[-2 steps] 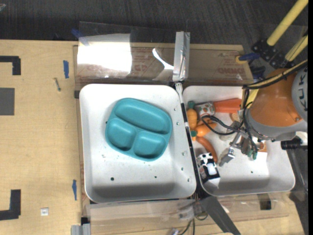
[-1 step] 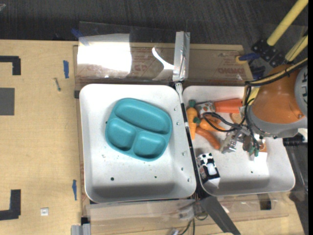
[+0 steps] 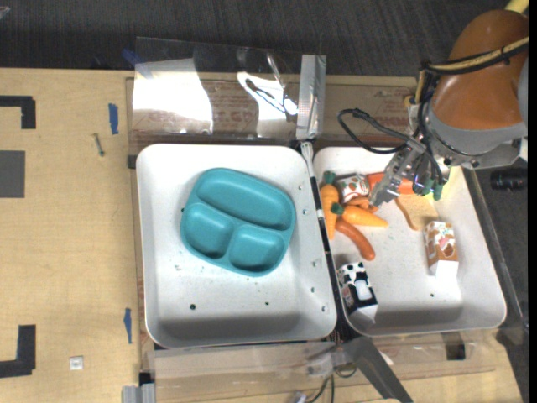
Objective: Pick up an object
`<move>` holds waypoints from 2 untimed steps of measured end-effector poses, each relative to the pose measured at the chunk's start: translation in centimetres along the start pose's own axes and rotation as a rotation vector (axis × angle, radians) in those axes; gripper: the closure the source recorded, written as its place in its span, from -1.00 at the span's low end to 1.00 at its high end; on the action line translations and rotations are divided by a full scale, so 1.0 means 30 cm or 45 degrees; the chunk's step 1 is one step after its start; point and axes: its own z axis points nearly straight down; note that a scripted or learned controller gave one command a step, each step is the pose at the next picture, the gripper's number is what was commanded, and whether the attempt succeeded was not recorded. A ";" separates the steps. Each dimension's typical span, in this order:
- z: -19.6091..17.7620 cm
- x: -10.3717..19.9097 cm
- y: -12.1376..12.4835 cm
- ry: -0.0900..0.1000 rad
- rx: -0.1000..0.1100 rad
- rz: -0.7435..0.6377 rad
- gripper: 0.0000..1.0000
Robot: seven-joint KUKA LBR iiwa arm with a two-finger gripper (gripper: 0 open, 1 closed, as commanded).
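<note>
The tool (image 3: 388, 185) hangs over the upper part of the right bin (image 3: 470, 309), its tip above a cluster of toy food; I cannot tell whether it is open or closed. Just below it a carrot (image 3: 362, 217) lies with its long axis running left to right, tilted slightly down toward the right. A red sausage (image 3: 356, 238) lies under the carrot, slanting down to the right. A small carton (image 3: 441, 245) sits well to the right of them, and a black-and-white box (image 3: 358, 287) rests near the bin's lower left wall. The lower right of this bin is bare white floor. The left bin (image 3: 159, 309) holds a teal divided plate (image 3: 238, 220) near its middle
</note>
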 end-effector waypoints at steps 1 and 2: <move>0.043 -0.029 0.257 0.011 0.003 -0.020 1.00; -0.013 -0.149 0.305 0.007 0.004 0.001 1.00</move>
